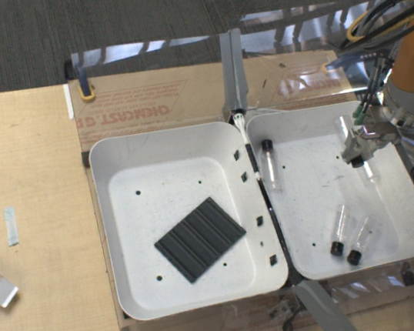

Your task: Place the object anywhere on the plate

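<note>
Apparently a clear tube [365, 167] with a dark cap is held between the fingers of the gripper [357, 154] over the right bin [315, 260], so that it can be carried to the dark ribbed plate [200, 239] in the left bin [121, 213].
</note>
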Controlling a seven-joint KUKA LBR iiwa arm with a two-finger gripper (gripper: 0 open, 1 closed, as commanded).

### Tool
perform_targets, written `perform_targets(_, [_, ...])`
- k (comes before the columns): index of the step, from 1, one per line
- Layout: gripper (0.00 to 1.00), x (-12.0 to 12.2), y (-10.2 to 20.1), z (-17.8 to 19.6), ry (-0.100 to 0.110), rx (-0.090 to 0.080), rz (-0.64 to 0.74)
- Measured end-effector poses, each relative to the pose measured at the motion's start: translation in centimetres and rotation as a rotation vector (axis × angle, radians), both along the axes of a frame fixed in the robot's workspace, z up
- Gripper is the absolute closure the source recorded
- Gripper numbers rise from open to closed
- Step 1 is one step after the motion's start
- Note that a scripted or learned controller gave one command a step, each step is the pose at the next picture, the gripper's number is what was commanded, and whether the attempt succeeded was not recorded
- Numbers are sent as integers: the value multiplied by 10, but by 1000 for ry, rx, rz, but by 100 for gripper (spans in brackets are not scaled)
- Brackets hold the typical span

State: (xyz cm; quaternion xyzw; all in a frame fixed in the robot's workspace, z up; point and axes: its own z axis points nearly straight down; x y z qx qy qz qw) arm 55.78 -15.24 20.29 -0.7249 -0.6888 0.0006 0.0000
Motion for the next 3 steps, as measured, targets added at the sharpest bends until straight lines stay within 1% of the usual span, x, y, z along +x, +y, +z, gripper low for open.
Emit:
perform_targets(1, [100,7,92,-12,2,0,101])
perform_targets(2, [100,-36,138,-12,3,0,181])
perform_targets(3, [100,-74,233,-13,4,-1,110])
